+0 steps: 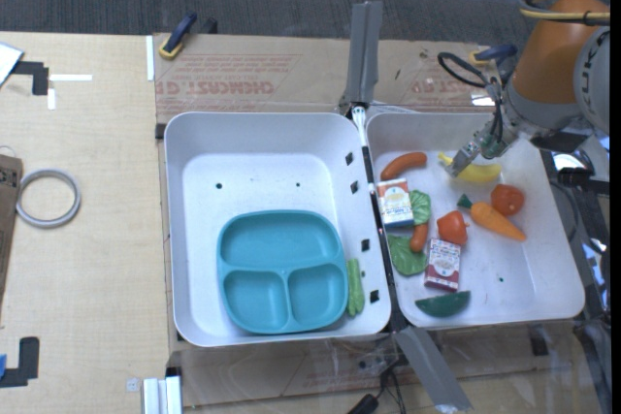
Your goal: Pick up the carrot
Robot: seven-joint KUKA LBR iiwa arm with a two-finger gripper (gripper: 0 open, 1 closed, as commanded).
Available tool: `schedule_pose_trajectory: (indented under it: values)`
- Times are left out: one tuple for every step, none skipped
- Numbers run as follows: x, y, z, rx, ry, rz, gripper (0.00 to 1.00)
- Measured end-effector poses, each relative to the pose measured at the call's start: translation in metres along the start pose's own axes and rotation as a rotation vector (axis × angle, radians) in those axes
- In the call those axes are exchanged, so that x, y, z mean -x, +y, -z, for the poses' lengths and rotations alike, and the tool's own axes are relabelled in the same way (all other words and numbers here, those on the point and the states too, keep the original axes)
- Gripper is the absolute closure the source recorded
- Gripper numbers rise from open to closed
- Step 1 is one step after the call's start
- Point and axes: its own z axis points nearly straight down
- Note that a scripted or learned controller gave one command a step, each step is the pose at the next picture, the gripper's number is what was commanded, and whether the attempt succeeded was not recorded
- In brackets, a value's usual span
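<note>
1. Over at the right bin's (572, 291) far edge, the pincer (473, 153) hangs low above a yellow piece (478, 174), tip just at that piece's far side.
2. Pincer state: cannot tell from this slant whether it is parted or closed, and nothing can be made out in its hold.
3. Carrot (498, 221) lies flat on the right bin's floor, toward the bin's right edge, orange body slanting with its green end (465, 202) pointing to the bin's middle.
4. Red tomato (507, 199) sits just beyond the carrot, touching or near touching; hard to call.
5. Red pepper (452, 227) stands just left of the carrot's green end.
6. Orange sausage (403, 164) rests near the bin's far left corner.
7. Small carton (395, 205) lies by the bin's left wall, green leaf (419, 207) beside it.
8. Second red carton (442, 265) lies toward the near edge, with a dark green slice (442, 303) just nearer still.
9. Another green leaf (406, 254) sits left of that red carton, an orange-red bit (419, 235) above it.
10. Left bin (184, 208) carries a teal tray (281, 269) with three compartments, set toward the near right corner.
11. Green pod (354, 286) lies along the tray's right side, against the bin wall.
12. Arm (558, 63) comes in from the right, orange band above the wrist.
13. On the bench's left edge, a tape roll (46, 198) lies flat, well apart from both bins.
</note>
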Motion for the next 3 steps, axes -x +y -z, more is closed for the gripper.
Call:
schedule_pose_trajectory:
  values:
    - [0.000, 0.000, 0.000, 0.000, 0.000, 0.000, 0.00]
    - [0.006, -0.005, -0.011, -0.003, 0.004, -0.103, 0.00]
    - [0.002, -0.084, 0.061, -0.005, 0.006, 0.112, 0.00]
